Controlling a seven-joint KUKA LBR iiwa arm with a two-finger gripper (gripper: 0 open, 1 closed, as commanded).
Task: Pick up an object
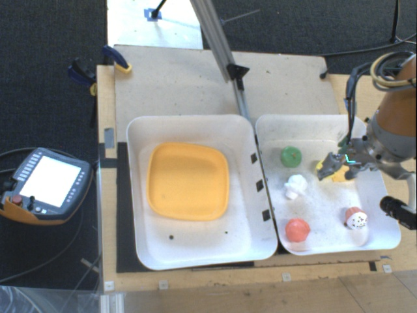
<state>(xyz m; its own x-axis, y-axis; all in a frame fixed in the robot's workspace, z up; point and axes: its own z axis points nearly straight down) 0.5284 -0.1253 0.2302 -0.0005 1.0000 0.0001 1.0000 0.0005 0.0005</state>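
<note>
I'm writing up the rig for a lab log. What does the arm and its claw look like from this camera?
The arm is grey, rounded and bulky, with an orange band above the wrist. Dark and pale cables loop beside it near the view's upper right. The claw is dark, with a small teal light near its base; finer markings are too small to make out.

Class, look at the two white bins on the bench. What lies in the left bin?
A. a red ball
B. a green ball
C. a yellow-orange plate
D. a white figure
C: the yellow-orange plate lies flat in the left bin, while the green ball, red ball and white figure all sit in the right bin.
</note>
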